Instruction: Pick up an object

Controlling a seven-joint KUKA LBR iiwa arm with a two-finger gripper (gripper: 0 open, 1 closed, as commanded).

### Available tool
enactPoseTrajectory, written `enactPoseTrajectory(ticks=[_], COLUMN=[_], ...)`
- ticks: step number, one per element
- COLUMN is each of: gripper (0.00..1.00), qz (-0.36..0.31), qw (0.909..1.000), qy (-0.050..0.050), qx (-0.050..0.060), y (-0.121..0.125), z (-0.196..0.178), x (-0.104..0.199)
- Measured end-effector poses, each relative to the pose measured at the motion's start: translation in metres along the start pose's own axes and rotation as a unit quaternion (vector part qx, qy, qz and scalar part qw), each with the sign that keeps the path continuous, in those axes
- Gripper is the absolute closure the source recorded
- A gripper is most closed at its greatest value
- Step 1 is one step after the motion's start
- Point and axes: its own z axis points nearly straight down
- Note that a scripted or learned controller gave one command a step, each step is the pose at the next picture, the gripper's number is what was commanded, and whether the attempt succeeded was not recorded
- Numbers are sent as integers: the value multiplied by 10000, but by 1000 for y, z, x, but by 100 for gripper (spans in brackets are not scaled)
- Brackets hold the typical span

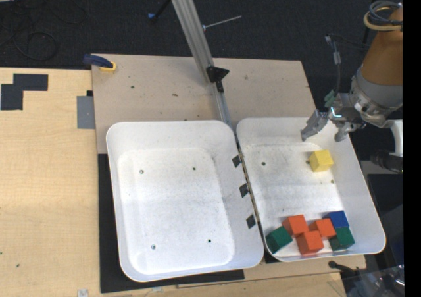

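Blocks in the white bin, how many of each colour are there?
Yellow block: 1
Orange blocks: 3
Green blocks: 2
Blue block: 1
Total: 7, all in the right bin.

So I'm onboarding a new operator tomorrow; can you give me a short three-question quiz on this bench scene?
1. True or false: the small yellow cube lies in the right-hand shallow white plastic bin.
2. Which is nearest the end effector? A) yellow cube B) small blue cube C) dark green block
3. Fill in: the slanted aluminium rail stands ____ the bins.

Key: 1 true; 2 A; 3 behind.
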Motion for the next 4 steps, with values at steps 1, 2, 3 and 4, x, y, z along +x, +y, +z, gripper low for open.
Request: enactPoseTrajectory(ticks=[1, 2, 3, 4], gripper=[0, 0, 0, 0], qz=[-10, 2, 1, 15], qw=[10000, 10000, 10000, 10000], qy=[-9, -4, 1, -8], qx=[-22, -1, 10, -31], y=[1, 0, -4, -3], z=[-3, 41, 105, 146], x=[0, 0, 5, 6])
